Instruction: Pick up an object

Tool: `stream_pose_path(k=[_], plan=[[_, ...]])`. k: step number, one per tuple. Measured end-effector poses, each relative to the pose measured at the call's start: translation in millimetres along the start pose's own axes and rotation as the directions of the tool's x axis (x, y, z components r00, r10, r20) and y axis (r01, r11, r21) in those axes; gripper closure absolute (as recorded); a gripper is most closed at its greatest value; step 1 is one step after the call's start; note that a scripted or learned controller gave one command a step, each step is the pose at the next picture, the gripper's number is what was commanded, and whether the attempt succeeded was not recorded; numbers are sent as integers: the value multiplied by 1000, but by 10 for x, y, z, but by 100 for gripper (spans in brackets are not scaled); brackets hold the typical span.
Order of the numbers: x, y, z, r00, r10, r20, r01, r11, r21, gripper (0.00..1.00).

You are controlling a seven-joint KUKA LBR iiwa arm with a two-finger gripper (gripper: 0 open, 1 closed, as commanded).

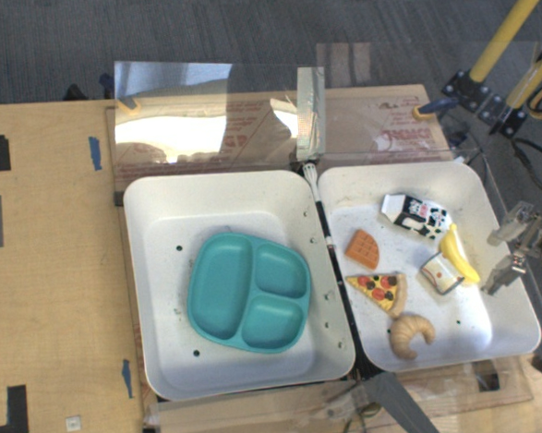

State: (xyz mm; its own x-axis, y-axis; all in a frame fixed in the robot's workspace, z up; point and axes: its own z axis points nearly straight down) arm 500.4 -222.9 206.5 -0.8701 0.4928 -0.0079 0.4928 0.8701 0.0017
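Two white bins sit side by side on the wooden bench. The left bin [151,219] holds a teal divided plate [249,293], lying flat near its middle.

The right bin [510,328] holds the toys: a black-and-white carton [415,215] on its side toward the back, a waffle [363,248] near the left wall, a pizza slice [382,289] just in front of it, and a croissant [410,332] near the front wall. A banana [458,253] lies to the right of the group, one end just beside the carton, the other touching or overlapping a small tan-and-white block [440,274] whose markings are too small to read.

The gripper [505,259] is at the right rim of this bin, partly cut off by the frame edge. Its metal fingers [499,276] point left toward the toys and appear spread apart, with nothing between them; the clutter of cables behind makes their outline hard to trace. It is near the banana and block but apart from both.

Clear plastic sheets behind the bins catch glare, blurring the print beneath. A yellow pole [512,20] crosses the top right corner.
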Motion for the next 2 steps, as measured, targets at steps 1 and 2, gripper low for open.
stream_pose_path(k=[1,2], plan=[[-261,816,491,999,36,-8,-36,999,-1,0],[169,222,1139,999,37,-7,-37,999,2,0]])
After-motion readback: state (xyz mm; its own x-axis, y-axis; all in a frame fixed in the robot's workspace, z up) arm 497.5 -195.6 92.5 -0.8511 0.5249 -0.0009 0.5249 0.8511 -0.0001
